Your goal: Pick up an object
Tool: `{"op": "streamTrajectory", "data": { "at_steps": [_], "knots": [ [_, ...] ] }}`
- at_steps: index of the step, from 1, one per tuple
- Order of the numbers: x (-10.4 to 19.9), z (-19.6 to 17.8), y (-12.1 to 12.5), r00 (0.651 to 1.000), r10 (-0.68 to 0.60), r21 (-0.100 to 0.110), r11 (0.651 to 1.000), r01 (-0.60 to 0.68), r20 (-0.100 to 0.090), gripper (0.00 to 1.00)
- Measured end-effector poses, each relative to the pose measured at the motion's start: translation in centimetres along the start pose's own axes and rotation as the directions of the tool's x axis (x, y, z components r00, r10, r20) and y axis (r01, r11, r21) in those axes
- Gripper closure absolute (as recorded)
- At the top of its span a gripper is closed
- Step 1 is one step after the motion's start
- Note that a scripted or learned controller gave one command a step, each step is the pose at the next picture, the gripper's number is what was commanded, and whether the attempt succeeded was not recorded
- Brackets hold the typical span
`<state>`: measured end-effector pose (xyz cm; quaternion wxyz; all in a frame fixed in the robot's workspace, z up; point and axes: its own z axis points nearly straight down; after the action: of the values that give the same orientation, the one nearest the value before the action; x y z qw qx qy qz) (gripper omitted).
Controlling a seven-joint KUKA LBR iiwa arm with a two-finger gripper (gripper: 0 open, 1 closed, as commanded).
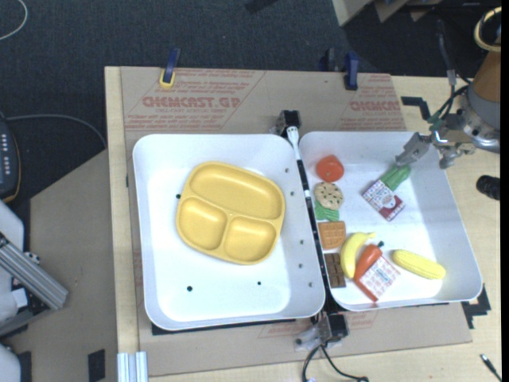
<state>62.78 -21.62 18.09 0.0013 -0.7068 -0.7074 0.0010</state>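
floor (119, 14): dark carpet | bench (238, 102): brown board, printed lettering | clamps (168, 70): yellow, blue at far edge

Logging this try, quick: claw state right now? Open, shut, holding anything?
Claw: cannot be told at this size; it hangs over the right bin by the green-topped packet, nothing visibly held.

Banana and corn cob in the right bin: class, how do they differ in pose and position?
The banana curves and lies near the bin's left wall, touching the carrot. The corn cob is straighter and lies further right, apart from other items. Both are yellow toy foods.
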Motion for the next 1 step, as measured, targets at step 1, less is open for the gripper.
{"op": "streamTrajectory", "data": {
  "at_steps": [1],
  "knots": [
    [0.10,4.52,-0.74,1.000,0.000,0.001,1.000,0.000,-0.001,0.00]
  ]
}}
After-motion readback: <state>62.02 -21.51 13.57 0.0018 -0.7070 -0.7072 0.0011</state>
